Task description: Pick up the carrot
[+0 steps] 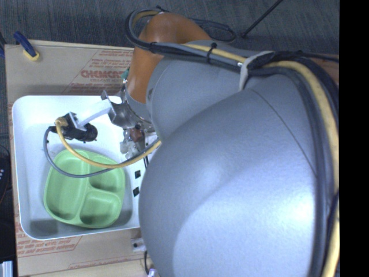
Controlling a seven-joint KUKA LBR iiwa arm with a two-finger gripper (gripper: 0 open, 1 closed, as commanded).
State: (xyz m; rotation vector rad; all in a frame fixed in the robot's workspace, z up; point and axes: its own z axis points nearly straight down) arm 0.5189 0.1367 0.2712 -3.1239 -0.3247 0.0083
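The grey arm with its orange wrist band (pixel 158 45) blocks most of the view; the end effector (pixel 134 138) sits low over the right part of the shallow white plastic bin (pixel 26 154), and whether it is released or clenched cannot be told. No carrot can be made out; it may lie beneath the arm or the end effector. To the end effector's left lies a light green, three-compartment plastic plate (pixel 83 192). Judgement: confirm the carrot's location before descending, then grip across its narrow width, clear of the plate rim.

arm shell (pixel 242 178): smooth grey, satin sheen
green tray (pixel 86 195): matt plastic (divided)
bin (pixel 29 154): glossy white plastic
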